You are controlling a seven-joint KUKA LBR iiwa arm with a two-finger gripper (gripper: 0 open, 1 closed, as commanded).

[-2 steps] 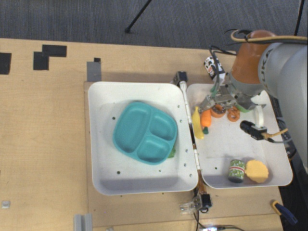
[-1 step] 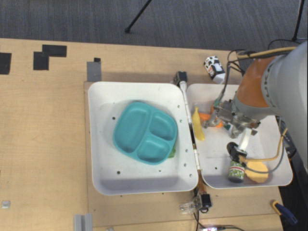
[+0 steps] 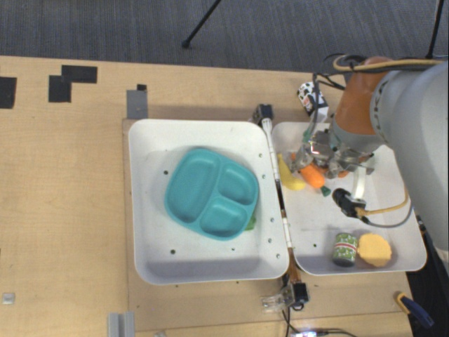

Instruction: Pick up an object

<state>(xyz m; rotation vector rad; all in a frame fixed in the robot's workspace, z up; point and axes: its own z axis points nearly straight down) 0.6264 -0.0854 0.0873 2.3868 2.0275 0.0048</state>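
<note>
My gripper is low over the left half of the right bin, with the grey arm and its orange band reaching in from the right. A small orange object lies right at the gripper's tip, touching or nearly touching it. Just to its left, against the bin's left wall, is a yellow object. At the front of this bin a green and white can sits next to a round yellow object. I see nothing clearly between the fingers.
The left bin holds a teal divided plate with a green thing peeking out from under its right edge. A black-and-white spotted item sits at the right bin's back edge.
</note>
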